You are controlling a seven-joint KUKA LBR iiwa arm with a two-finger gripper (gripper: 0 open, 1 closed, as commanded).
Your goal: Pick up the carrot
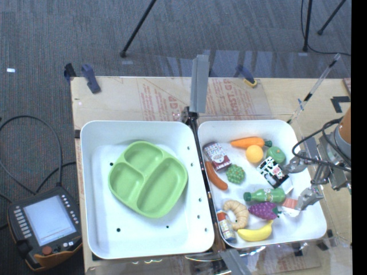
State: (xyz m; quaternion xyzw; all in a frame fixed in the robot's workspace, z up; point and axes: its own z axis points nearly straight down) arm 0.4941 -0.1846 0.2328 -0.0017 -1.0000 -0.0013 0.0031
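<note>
Nearest the camera, along the near edge of the right bin (312,225), lie a banana (256,232), a curled pastry (237,212) and purple grapes (263,210), with a green bottle (265,196) just beyond them. At the bin's right side the tool (304,182) hangs low over the wall, its two fingers spread apart with nothing between them; one tip sits close to a small red-and-white item (291,205). Further in are a black-and-white carton (272,171), a sausage (216,176) and an orange ball (254,153). The carrot (248,142) lies at the far side of this bin, on its side, just touching that ball, well apart from the tool. Left of it all, the other bin holds a green divided plate (148,177). My judgement: the approach step is in hand; next the tool must travel far and leftward, line up across the carrot and descend.
</note>
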